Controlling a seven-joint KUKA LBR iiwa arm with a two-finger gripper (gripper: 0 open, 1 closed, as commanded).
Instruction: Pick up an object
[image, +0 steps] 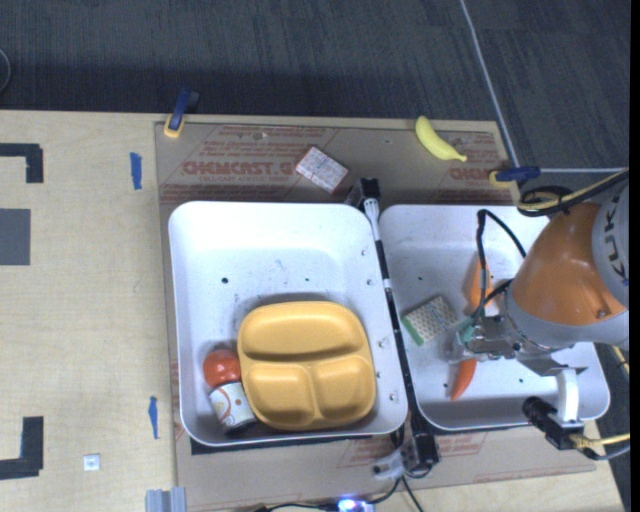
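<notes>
In the right bin (430, 232) an orange carrot-shaped piece (462, 376) lies near the front, and a small green checkered pad (427, 319) lies to its upper left. Another thin orange piece (477, 287) lies farther back beside the arm. My gripper (478, 342) hangs low over the right bin, just above the carrot's top end and right of the pad. The wrist hides its fingers. In the left bin (200, 260) a yellow sectioned tray (305, 362) sits at the front, with a red and white toy (226, 388) against its left side.
Behind the bins on the cardboard lie a small patterned box (321, 169) and a yellow banana (438, 139). Black cables (505, 232) loop above the arm's orange band (568, 270). A black divider strip (383, 270) runs between the bins.
</notes>
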